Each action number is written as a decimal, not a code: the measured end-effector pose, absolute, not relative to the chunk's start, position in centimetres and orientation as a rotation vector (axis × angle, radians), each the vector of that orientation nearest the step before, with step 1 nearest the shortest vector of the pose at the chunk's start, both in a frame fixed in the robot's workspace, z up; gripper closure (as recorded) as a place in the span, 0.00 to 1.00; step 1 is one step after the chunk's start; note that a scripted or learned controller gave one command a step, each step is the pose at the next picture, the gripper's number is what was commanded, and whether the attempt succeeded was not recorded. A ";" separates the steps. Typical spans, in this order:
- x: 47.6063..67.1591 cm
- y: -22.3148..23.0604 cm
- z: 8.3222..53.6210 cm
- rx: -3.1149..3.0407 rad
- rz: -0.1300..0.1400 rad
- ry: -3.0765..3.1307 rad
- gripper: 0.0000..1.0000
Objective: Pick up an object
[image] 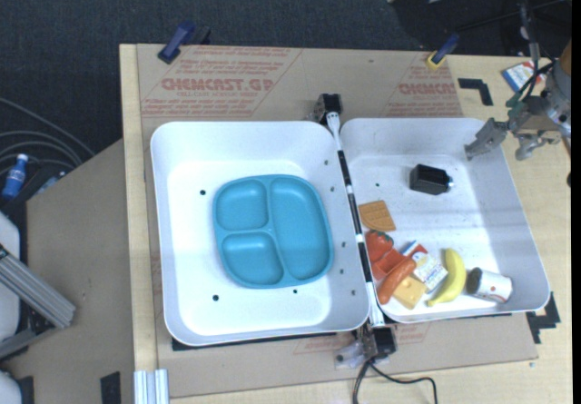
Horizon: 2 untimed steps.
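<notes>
a: white bins, two, side by side on the tabletop [136, 211]. left bin [177, 157] carries a blue divided plate [272, 230].

b: and the right bin [517, 221]?

a: black block [429, 179] near its middle; tan cracker [377, 215] by the divider; red pieces [388, 261], a banana [450, 277] and a small white cylinder [493, 285] clustered at the near edge.

b: end effector [507, 141]?

a: above the right bin's far right rim, fingers spread, nothing between them, well apart from the black block.
</notes>
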<state>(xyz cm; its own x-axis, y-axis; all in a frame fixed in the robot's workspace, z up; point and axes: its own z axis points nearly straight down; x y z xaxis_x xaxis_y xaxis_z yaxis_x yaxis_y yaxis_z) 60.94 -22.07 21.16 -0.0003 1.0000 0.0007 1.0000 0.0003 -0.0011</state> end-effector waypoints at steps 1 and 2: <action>64.2 -21.2 8.4 -2.213 -0.003 -2.220 0.00; 66.1 -14.7 8.5 -2.219 -0.001 -2.222 0.00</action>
